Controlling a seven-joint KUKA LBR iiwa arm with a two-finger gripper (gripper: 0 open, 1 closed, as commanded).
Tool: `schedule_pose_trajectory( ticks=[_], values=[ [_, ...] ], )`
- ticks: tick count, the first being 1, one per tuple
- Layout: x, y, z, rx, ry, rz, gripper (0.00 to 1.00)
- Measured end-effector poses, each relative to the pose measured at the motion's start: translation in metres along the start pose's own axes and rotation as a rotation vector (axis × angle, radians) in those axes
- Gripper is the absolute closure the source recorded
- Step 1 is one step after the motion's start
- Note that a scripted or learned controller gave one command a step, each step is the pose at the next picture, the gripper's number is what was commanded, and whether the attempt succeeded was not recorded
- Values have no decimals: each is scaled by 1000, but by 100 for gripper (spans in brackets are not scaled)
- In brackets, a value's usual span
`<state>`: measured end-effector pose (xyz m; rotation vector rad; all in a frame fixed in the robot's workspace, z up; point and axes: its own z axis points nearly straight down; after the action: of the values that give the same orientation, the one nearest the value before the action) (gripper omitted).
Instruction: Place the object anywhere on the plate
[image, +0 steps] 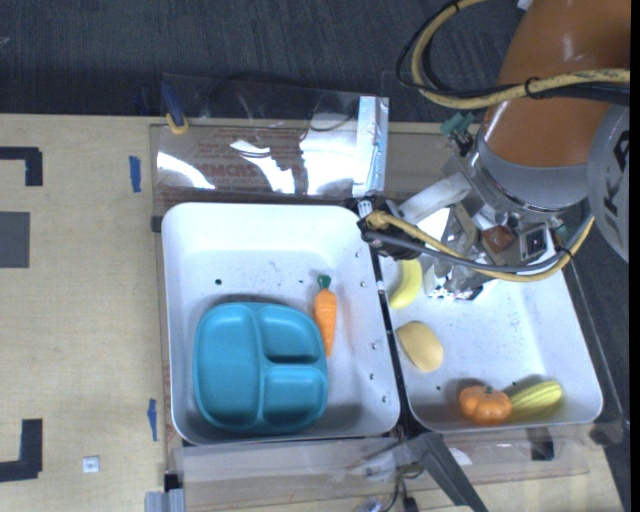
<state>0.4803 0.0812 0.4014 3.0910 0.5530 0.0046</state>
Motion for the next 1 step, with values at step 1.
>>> schedule_pose_trajectory(
  ticks=[1],
  values=[
    [-5, 13, -33, 0, -1, 106, 100]
  ],
)
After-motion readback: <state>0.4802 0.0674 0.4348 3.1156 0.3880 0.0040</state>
